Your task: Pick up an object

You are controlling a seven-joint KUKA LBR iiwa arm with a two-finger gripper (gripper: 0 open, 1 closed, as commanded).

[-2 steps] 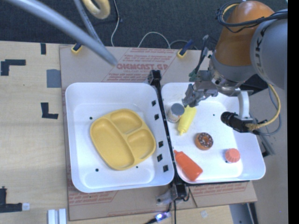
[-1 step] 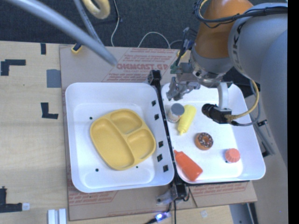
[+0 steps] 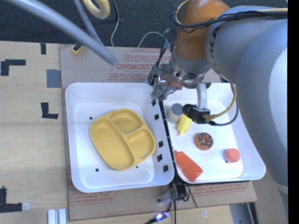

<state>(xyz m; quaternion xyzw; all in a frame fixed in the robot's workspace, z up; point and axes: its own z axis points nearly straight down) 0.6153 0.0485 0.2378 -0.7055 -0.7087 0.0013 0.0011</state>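
Yellow 3-compartment plate (image 3: 122, 138) in left bin (image 3: 74, 125), pincer (image 3: 159, 93) above divider, grip state unclear

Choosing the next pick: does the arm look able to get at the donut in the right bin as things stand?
Probably yes. The donut lies apart from the yellow piece and the small orange piece, with bare bin floor around it and nothing above; the arm hangs close by.

Bright, even overhead light, soft and nearly shadowless. Mild glare off the white bins (image 3: 74, 125) and a sheen on the orange band (image 3: 198, 17). Sharp at bench level; blurred, out of focus on the grey bar (image 3: 51, 17) crossing upper left.
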